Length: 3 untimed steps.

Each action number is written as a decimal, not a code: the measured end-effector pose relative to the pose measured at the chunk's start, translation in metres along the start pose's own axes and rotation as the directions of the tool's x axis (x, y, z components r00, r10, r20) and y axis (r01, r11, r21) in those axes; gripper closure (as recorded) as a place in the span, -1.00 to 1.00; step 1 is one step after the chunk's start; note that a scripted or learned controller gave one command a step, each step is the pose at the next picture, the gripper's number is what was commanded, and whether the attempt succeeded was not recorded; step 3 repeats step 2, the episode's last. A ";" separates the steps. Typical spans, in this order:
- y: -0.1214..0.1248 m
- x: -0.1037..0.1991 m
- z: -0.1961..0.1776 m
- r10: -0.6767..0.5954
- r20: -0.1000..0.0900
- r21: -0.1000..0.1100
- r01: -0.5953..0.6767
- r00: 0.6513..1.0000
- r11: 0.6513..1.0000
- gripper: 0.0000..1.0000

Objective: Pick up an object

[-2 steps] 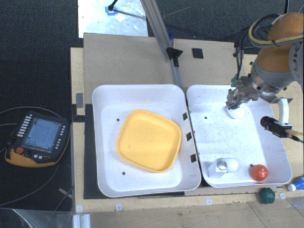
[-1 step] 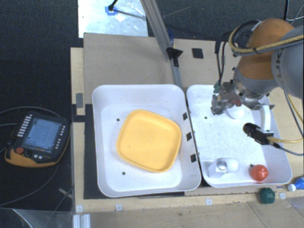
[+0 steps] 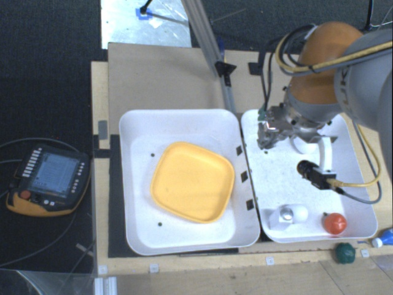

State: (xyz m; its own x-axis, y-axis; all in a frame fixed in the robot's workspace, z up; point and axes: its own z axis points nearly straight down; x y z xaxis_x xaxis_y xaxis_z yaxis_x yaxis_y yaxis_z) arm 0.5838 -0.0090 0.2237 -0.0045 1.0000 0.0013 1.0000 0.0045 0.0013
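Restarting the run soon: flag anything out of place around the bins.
A dark green ball lies on the bench outside the right bin, off its near corner, beside a small blue object. The yellow plate sits turned askew in the left bin.

My grey arm (image 3: 368, 85) reaches in from the right and bends down. Its orange band (image 3: 322, 54) sits up high. The gripper (image 3: 268, 137) hangs low.

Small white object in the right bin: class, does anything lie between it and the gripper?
Nothing visible: bare floor of the right bin separates the gripper from the small white object. The red ball lies aside.
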 end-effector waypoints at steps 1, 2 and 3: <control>-0.005 0.052 -0.010 -0.001 0.000 0.000 0.001 1.000 1.000 1.00; -0.010 0.105 -0.007 0.000 0.000 0.001 0.000 1.000 1.000 1.00; -0.010 0.105 -0.007 0.000 0.000 0.001 0.000 1.000 1.000 1.00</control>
